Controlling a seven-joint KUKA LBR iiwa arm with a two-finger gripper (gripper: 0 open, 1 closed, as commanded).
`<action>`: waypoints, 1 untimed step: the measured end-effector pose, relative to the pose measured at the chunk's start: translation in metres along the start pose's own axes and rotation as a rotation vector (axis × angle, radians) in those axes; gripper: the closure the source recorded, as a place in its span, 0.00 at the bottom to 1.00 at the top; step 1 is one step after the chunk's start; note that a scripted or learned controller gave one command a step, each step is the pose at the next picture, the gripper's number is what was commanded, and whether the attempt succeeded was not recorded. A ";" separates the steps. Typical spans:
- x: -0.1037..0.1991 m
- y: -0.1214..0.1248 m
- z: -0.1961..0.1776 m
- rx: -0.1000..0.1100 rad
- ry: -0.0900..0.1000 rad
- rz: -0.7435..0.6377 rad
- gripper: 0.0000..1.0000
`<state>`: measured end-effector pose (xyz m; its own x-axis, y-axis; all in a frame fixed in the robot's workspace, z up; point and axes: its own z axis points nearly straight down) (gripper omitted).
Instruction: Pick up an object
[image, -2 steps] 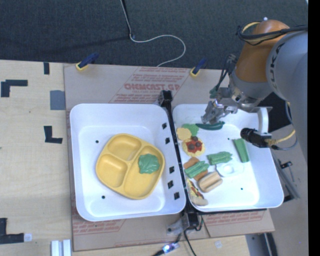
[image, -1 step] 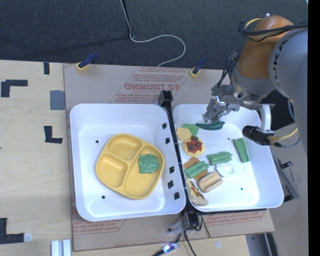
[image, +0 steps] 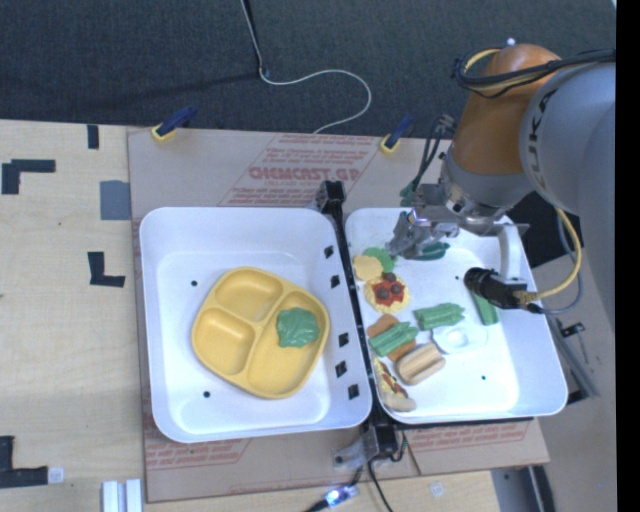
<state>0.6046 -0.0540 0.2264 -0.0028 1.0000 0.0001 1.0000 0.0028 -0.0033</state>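
Toy food pieces (image: 410, 335) piled in the right bin (image: 520, 385)
My end effector (image: 418, 238) hangs at the pile's 12 o'clock, over the bin's far edge; I cannot tell its state. At 9 o'clock, the left bin (image: 170, 300) holds a yellow tray (image: 235, 335) with a green piece (image: 298, 327)

A light wooden table (image: 60, 330) marked with black tape pieces (image: 100, 268) carries a brown cardboard sheet (image: 290, 175) with red printing, held by blue and yellow clamps (image: 174, 122). Behind lies dark grey carpet (image: 120, 55) crossed by a thin white cable (image: 300, 80).
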 end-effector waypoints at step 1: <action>0.038 -0.030 0.005 0.001 -0.001 0.001 1.00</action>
<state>0.5742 -0.0158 0.2212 -0.0019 1.0000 -0.0004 1.0000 0.0019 -0.0041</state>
